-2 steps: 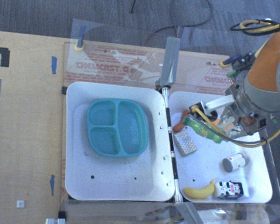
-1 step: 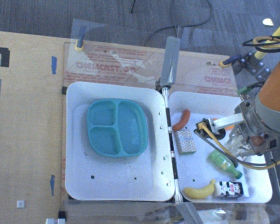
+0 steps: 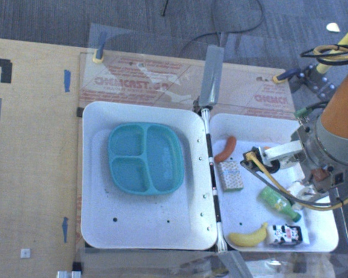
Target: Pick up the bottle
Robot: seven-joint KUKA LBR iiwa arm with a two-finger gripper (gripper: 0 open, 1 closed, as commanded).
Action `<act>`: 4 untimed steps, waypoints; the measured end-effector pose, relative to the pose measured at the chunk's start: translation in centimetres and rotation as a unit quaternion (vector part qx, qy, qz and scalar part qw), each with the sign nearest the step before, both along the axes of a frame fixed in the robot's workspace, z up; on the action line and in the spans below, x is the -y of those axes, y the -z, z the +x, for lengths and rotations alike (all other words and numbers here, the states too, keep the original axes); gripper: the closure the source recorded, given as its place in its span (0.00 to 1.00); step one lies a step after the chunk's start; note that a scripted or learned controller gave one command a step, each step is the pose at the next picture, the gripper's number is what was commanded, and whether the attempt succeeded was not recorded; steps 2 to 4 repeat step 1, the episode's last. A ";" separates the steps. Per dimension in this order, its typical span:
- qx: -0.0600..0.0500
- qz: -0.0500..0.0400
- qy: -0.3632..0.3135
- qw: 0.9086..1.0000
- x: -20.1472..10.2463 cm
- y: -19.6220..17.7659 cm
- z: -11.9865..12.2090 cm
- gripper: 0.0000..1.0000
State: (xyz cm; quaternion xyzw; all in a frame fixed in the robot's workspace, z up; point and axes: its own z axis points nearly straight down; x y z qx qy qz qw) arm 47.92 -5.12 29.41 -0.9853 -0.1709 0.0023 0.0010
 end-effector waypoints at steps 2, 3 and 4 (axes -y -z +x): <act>0.000 0.000 0.013 1.000 4.1 11.0 2.2 0.00; 0.000 0.000 0.013 1.000 4.1 11.0 2.2 0.00; 0.000 0.000 0.013 1.000 4.1 11.0 2.2 0.00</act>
